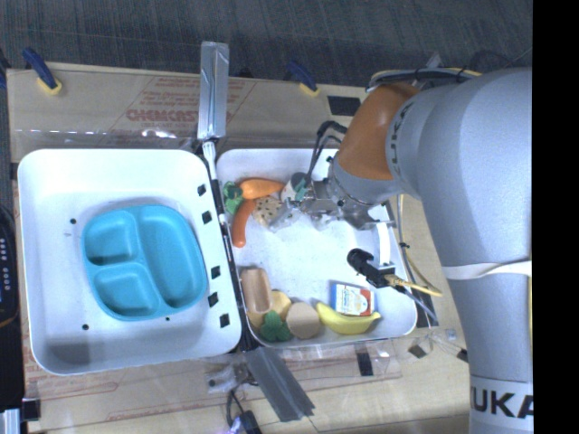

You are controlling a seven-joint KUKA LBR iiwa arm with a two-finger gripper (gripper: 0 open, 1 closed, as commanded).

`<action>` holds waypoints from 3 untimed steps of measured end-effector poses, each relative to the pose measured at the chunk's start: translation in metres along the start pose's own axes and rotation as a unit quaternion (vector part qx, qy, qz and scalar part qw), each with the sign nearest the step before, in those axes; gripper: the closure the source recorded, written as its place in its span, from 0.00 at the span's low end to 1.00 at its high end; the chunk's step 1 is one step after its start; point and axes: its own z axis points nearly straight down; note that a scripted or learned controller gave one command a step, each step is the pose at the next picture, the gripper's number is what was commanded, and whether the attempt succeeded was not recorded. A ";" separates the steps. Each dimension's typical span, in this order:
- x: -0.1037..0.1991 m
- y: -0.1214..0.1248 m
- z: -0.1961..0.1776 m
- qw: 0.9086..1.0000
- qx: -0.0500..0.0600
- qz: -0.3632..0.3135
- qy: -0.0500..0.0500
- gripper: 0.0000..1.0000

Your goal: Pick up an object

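Starting at the near wall of the right bin [303,262], there's a little cluster. A banana [348,320] lies along the wall, with a small red, white and blue carton [353,297] right behind it, touching. Next to those, packed into the near-left corner, are a tan egg-ish thing [305,322], something green [274,329] and a yellow lump [281,304]. A tan bun-looking piece [255,287] sits just behind that bunch, against the left wall.

Further back, an orange sausage-shaped piece [239,225] lies along the same wall. Past it, a carrot [261,188] with a green top is in the far-left corner. Tucked between those two is a beige speckled block [267,209]. The gripper [291,211] is down low just beside it on the right, maybe touching, hard to say. Honestly can't tell how far open it is or whether it has hold of anything.

The grey arm [470,152] comes in over the bin's right side. Over in the left bin [45,242], a blue divided plate [140,260] sits in the middle.
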 end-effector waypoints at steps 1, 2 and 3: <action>-0.004 0.036 -0.001 0.999 -0.001 0.041 -0.001 0.00; -0.030 0.049 0.000 0.999 0.011 0.039 -0.001 0.00; -0.007 0.049 0.003 0.999 0.011 0.050 0.000 0.00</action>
